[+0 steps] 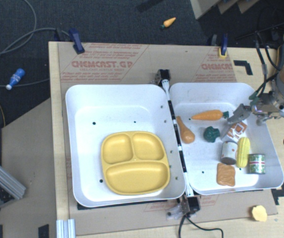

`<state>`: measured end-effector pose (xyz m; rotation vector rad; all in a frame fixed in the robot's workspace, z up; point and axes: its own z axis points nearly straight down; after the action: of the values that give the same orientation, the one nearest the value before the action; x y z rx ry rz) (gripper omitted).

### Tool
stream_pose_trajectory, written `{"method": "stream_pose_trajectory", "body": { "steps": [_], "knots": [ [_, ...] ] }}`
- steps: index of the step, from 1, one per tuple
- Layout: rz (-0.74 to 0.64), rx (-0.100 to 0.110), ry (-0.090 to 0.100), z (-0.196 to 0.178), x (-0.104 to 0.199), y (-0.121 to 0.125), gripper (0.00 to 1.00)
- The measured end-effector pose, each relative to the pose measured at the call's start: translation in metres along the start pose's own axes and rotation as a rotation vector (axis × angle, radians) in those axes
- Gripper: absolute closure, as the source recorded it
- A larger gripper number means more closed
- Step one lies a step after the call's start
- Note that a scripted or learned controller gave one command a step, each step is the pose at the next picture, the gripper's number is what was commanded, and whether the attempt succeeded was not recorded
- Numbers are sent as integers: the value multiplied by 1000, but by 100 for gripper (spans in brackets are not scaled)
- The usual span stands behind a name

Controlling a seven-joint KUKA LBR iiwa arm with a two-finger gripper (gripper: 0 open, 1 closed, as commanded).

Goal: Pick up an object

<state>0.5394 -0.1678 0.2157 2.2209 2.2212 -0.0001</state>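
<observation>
Bench [132,58]: brown board top. Two white bins on it, left bin [82,133] and right bin [266,177], touching. Yellow piece [259,212] near front right corner.

Divided plate [134,162]: you see plain yellow
Bins [82,133]: white
Carrot [207,115]: orange
Corn cob [243,152]: yellow
Can [256,163]: green label, silver top
Bread slice [226,174]: tan-orange
Small bottle, upper left of the frame [16,77]: blue

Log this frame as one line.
arm: over right bin | gripper: above carton, beside carrot, nothing seen held | left bin: yellow tray | task: pick pending
</observation>
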Motion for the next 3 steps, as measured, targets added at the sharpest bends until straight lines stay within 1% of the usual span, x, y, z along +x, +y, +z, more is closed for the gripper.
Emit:
{"method": "stream_pose_trajectory", "body": {
  "steps": [1, 2, 3],
  "knots": [
    [-2, -26, -7, 108, 26, 32, 0],
    [-4, -4, 1, 130, 59, 12, 0],
    [5, -1, -5, 130, 62, -11, 0]
  ]
}}
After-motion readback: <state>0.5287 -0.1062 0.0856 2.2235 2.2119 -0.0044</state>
